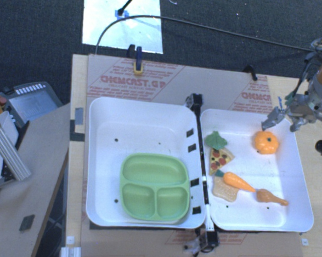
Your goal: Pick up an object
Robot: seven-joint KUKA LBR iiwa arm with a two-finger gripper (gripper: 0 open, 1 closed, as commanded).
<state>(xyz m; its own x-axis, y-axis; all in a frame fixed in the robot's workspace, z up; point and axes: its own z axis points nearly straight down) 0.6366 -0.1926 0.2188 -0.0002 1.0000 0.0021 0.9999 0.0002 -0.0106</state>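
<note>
The right bin (297,178) holds an orange pumpkin-like toy (265,142), a green leafy piece (215,140), a pizza slice (221,157), a carrot (237,181) lying over a tan bread slice (225,190), and a tan drumstick (271,198). My gripper (285,122) hangs over the bin's far right corner, just above and right of the orange toy. Its two fingers (271,120) are spread apart with nothing between them.
The left bin (102,148) carries a green divided plate (155,186). A black divider with clips (198,161) runs between the bins. Cables cross the dark floor behind, and a grey device (33,102) sits on a side table at left.
</note>
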